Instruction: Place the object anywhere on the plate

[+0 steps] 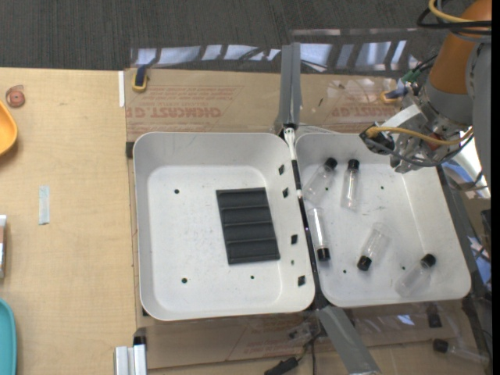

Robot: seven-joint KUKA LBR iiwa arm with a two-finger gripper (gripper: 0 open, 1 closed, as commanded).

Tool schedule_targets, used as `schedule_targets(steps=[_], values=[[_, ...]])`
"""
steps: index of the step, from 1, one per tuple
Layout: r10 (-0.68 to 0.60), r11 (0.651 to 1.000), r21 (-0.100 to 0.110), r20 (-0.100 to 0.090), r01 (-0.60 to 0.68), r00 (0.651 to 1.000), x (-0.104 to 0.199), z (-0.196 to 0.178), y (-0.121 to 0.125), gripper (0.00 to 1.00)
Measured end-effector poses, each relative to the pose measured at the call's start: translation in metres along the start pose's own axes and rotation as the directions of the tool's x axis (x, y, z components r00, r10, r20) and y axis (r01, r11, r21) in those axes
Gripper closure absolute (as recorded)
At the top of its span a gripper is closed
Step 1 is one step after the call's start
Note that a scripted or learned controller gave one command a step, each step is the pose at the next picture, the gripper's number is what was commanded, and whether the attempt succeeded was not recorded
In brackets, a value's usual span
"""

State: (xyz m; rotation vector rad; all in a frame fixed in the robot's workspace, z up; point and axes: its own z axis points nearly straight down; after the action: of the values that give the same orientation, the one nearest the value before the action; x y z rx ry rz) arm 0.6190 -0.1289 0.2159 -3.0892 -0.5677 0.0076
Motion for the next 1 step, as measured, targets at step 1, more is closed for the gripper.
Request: schedule_targets(steps=[1], values=[[-0.162, 0.987, 0.0, 0.0, 0.162, 0.987, 0.0049, 0.0112, -0.0632, 1.0]])
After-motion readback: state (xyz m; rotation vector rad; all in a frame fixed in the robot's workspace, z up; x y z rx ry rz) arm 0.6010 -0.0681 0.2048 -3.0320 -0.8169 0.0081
